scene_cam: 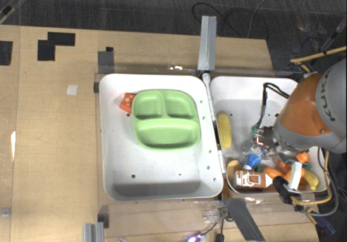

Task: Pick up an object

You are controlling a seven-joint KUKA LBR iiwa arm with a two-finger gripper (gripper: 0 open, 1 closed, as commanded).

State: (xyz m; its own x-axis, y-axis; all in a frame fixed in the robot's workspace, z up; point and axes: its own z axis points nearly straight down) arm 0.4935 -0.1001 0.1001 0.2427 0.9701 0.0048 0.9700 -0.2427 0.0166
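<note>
- The bench fills the left and centre of the frame, pale wood with black patches at its upper left.
- The left bin sits at centre, white and shallow.
- The right bin lies just beside it, toward the right of the frame, touching along a shared edge.
- The arm comes in from the right edge, its orange band over the right bin's far-right side.
- A green tray with three compartments lies flat in the upper half of the left bin.
- A yellow corn cob lies lengthwise in the right bin, close to the shared edge.
- An orange-and-white carton lies at the lower edge of the right bin, among a heap of small toys (orange, blue and yellow pieces, too jumbled to name).
- A red-orange piece pokes out from under the tray's upper-left corner.
- The gripper hangs low over that heap, at the right bin's lower middle; whether its claw is wide or narrow cannot be told, and nothing is seen held in it.
</note>
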